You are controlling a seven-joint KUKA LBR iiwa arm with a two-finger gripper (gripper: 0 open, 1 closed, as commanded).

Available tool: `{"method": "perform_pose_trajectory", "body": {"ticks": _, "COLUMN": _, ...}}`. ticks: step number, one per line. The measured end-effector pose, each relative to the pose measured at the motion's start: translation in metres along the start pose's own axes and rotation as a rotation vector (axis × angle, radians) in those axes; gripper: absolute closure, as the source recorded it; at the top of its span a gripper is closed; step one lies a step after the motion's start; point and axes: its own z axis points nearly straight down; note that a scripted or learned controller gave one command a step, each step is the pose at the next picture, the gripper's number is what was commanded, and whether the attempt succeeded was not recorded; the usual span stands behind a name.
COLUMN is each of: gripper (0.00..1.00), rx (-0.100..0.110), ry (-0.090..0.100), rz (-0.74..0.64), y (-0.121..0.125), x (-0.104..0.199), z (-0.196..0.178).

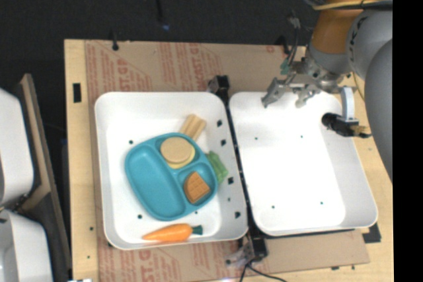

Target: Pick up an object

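Note:
My gripper (285,100) hangs over the far edge of the right bin (297,208), its two fingers spread open with nothing between them. All the objects lie in the left bin (112,115). A blue divided plate (153,188) holds a round tan biscuit (178,150) and a brown toast piece (197,187). A pale wooden block (193,125) leans at the plate's far edge. A green item (219,167) sits at the plate's right side. An orange carrot (173,232) lies near the bin's front wall.
The two bins meet along a black-clipped seam (232,155). The bench top (158,66) is brown board with red print. The arm's grey and orange wrist (340,23) rises at the upper right.

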Motion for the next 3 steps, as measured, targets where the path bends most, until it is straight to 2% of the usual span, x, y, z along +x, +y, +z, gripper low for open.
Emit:
{"method": "perform_pose_trajectory", "body": {"ticks": 1, "gripper": 0.0, "rx": 0.0, "ry": 0.0, "rz": -0.002, "y": -0.002, "x": 0.005, "z": 0.009}}
{"method": "perform_pose_trajectory", "body": {"ticks": 2, "gripper": 0.0, "rx": 0.002, "ry": 0.0, "rz": -0.001, "y": 0.001, "x": -0.007, "z": 0.055}}
{"method": "perform_pose_trajectory", "body": {"ticks": 3, "gripper": 0.0, "rx": -0.009, "ry": 0.0, "rz": -0.002, "y": -0.022, "x": 0.007, "z": -0.046}}
